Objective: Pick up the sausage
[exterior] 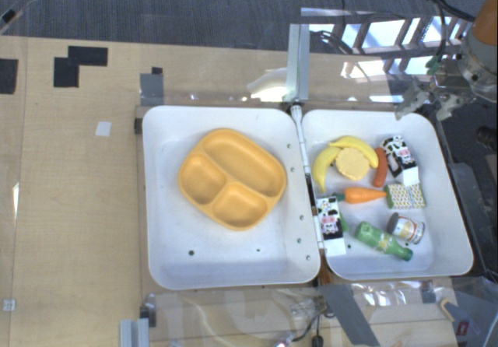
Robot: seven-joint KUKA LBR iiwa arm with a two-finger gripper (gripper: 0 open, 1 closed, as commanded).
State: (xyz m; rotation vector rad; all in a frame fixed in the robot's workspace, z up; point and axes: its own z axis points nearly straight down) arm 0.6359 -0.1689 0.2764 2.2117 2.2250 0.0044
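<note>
The sausage (380, 169) lies in the right bin (455, 205), in its far half, a reddish-brown stick running roughly front to back. Its left side touches a round yellow cracker (352, 163), which rests on a banana (336, 155) curving along the far-left part of that bin. Just to the sausage's right stands a small cow-print carton (398, 153), and below that a patterned packet (407, 196). A carrot (366, 196) lies crosswise just below the sausage's near end, its tip toward the packet. Nearer the front edge sit a small can (406, 229) and a green bottle (383, 241) on its side, close together. A second cow-print carton (331, 222) lies along the bin's left wall, by the divider between the bins. The left bin (163, 205) carries a yellow plate (232, 177) with three compartments, set near its centre and turned at an angle. The arm enters at the tabletop's far-right corner — the gripper (436, 100) hangs over the right bin's far-right corner, well apart from the sausage. Its jaws are too small and cluttered against the frame behind to judge; whether they are spread or closed, I cannot tell.
</note>
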